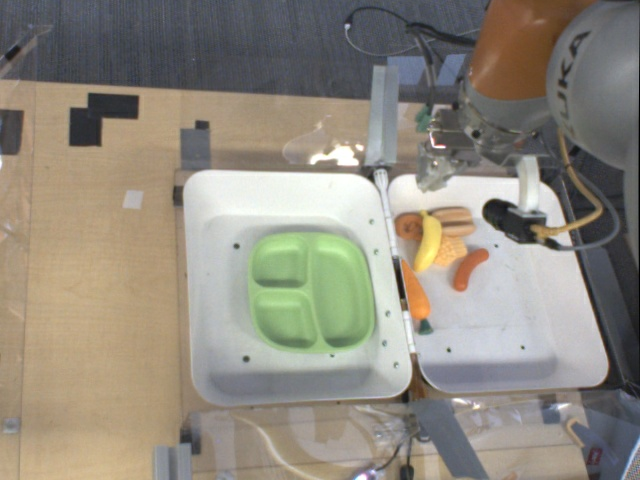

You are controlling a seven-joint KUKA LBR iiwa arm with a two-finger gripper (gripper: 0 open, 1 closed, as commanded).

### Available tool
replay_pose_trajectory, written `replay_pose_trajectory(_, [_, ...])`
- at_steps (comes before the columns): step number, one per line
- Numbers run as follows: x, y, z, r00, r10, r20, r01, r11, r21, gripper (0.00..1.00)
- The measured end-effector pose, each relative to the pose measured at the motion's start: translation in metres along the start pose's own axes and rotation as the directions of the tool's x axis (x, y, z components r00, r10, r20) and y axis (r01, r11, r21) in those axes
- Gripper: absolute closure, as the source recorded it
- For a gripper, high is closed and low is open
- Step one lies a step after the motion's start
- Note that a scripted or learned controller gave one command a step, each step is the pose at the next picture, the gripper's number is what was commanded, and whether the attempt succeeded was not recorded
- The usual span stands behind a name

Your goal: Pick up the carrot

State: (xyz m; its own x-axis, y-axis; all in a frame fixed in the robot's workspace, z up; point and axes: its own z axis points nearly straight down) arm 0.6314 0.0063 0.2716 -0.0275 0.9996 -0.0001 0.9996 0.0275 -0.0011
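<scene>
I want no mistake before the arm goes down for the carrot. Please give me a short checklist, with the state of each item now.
1. Carrot in view, at the right bin's left wall: ok.
2. Carrot apart from the banana and sausage: ok.
3. Room for fingers beside that wall: cannot tell.
4. Pincer above the carrot: not ok, it hangs near the far rim.
5. Pincer carries nothing: cannot tell.
</scene>
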Motion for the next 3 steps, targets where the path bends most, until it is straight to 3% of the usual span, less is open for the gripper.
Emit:
replay_pose_trajectory(1, [-0.010,-0.030,0.086,0.991,-0.134,-0.001,0.134,0.991,0.001,1.00])
replay_pose_trajectory(2, [0.034,-0.083,0.090,0.986,-0.169,-0.001,0.169,0.986,0.001,1.00])
replay_pose_trajectory(3, [0.033,-0.083,0.090,0.986,-0.168,-0.001,0.168,0.986,0.001,0.00])
